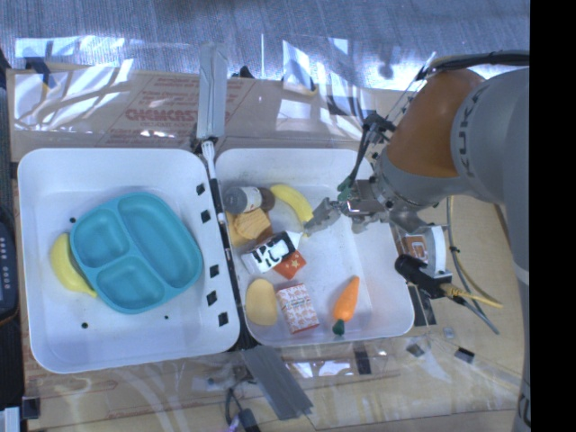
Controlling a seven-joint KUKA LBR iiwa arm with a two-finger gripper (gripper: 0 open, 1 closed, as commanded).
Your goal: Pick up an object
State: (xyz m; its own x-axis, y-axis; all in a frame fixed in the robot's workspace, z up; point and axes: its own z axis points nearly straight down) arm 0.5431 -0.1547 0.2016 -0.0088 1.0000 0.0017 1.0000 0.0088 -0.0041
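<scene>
The right bin (387, 309) holds several small items. A yellow banana (292, 202) lies at its upper left beside a dark-capped bottle (241, 198) and a tan bread-like piece (250, 228). Below them are a black-and-white block (270, 252), a small orange box (292, 265), a pale yellow lemon shape (261, 301), a pink carton (297, 309) and an orange carrot (346, 299). My gripper (324, 214) hangs low over the bin's middle, just right of the banana and above the orange box. Nothing is seen held in it.
The left bin (36, 331) carries a blue divided plate (135, 250) with a yellow object (61, 264) sticking out from under its left side. The grey arm with its orange band (432, 133) covers the right bin's upper right corner. A cable hangs at the right rim.
</scene>
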